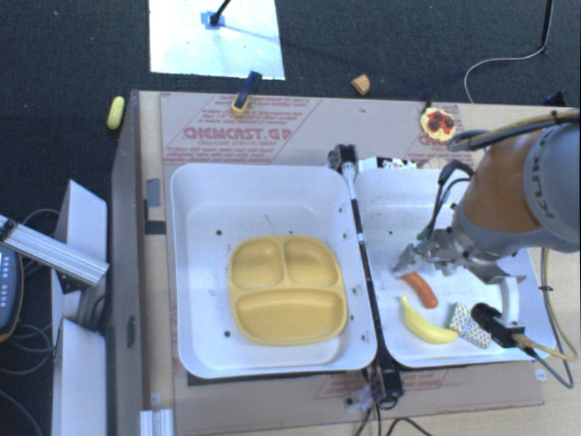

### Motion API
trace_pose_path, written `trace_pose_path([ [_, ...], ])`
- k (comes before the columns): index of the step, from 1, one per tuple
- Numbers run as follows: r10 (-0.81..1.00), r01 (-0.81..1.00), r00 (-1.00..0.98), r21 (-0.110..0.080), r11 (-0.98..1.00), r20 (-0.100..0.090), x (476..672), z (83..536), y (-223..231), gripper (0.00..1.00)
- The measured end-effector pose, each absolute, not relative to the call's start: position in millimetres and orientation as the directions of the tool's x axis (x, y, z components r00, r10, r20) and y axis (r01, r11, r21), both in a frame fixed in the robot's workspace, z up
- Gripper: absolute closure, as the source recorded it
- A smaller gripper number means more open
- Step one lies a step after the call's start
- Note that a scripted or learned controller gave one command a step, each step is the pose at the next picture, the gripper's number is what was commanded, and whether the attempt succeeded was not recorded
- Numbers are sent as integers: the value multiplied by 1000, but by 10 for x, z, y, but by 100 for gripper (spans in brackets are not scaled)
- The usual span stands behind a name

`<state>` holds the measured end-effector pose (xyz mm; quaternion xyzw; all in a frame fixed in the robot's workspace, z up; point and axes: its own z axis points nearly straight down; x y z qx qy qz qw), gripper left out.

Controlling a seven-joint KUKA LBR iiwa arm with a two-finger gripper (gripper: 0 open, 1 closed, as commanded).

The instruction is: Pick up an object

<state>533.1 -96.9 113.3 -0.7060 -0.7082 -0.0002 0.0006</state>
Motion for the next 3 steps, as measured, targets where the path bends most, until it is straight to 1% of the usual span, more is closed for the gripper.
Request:
trace_pose_path([
  [1,1000,1000,-1,1,1,0,5095,840,-1063,0],
  [2,1000,1000,-2,3,2,1,5108,948,-1058,100],
  [3,1000,1000,-4,4,4,0,5671,1853,-576,100],
])
